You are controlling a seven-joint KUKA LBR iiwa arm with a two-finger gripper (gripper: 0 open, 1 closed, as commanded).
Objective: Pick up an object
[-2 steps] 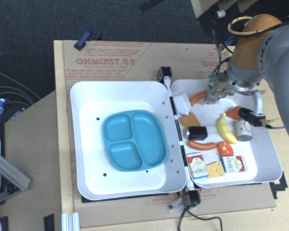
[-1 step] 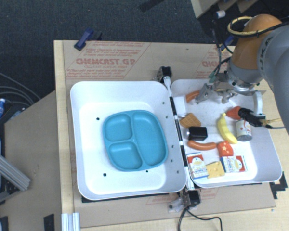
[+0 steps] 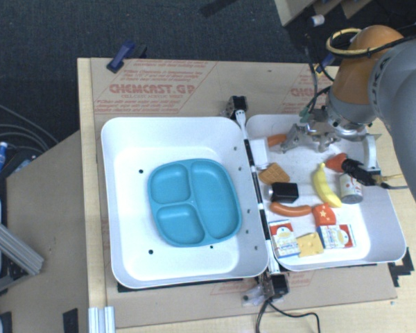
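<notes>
Two white bins sit side by side on the worktop [image 3: 90, 186], and the right bin [image 3: 387, 222] holds every loose thing. The yellow banana [image 3: 325, 186] is the plainest of them: smooth and gently bowed. Its long axis runs from the bin's far side toward the near side, and its near tip leans slightly right.

Up and left of the banana, near the far wall, hangs the gripper [image 3: 310, 139]. I cannot tell whether the jaws are released or clenched, and nothing shows between them. A small orange piece [image 3: 277, 141] lies just left of the gripper.

Left of the banana are a tan cracker [image 3: 273, 174], a black block [image 3: 284, 191] and a red sausage [image 3: 291, 210]. The sausage's length runs crosswise to the banana. At the banana's near tip lies a red box [image 3: 324, 215]. Beyond that box, toward the near wall, are two printed cartons [image 3: 284, 239] with a cheese wedge [image 3: 308, 245] between them.

Just right of the banana stands a silver can [image 3: 351, 189], with a red thing [image 3: 335, 162] above it. Bare white floor lies further right, out to the right wall.

Far left of the banana, the left bin [image 3: 118, 186] carries a blue divided plate [image 3: 194, 201], and bare floor rings the plate.
</notes>
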